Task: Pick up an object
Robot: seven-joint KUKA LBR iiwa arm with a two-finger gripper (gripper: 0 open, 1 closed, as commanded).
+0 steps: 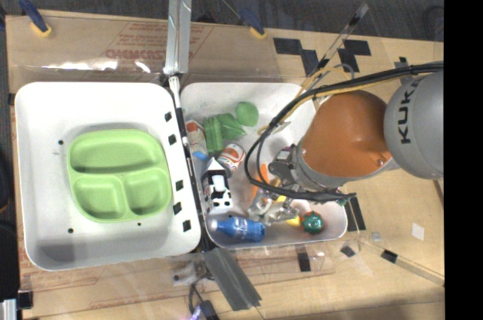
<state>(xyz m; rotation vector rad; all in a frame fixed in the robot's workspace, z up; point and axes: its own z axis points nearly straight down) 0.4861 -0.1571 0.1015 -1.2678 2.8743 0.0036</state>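
Clutter crowds the right bin (226,93) where my hand (273,207) hangs low (grip state I cannot tell) beside the blue bottle (237,229).

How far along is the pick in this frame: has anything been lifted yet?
Done: the arm has reached into the right bin, with the end effector low among the clutter near the blue bottle. In hand: nothing visibly held. Left: closing on an object and lifting it. The green tray sits in the left bin.
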